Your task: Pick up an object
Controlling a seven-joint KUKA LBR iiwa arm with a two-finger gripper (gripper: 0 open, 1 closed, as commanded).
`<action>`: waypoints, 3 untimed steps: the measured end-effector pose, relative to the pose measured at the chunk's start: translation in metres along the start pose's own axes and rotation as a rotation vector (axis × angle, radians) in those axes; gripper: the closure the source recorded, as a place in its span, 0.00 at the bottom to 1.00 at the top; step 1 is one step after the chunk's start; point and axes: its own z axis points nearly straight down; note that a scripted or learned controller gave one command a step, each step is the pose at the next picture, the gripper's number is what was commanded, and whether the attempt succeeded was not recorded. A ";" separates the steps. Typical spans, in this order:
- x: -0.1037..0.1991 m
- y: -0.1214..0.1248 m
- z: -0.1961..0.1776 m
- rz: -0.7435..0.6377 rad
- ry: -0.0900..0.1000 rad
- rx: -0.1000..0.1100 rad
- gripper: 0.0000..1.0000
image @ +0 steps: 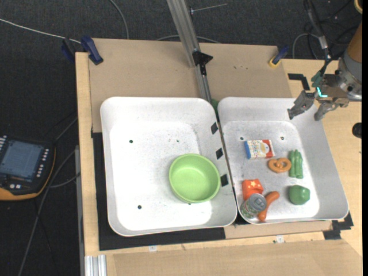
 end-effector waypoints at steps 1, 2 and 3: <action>0.000 0.000 0.000 0.000 0.000 0.000 0.00; 0.003 0.005 0.060 0.000 0.001 0.006 0.00; 0.001 0.002 0.103 0.000 0.001 0.004 0.00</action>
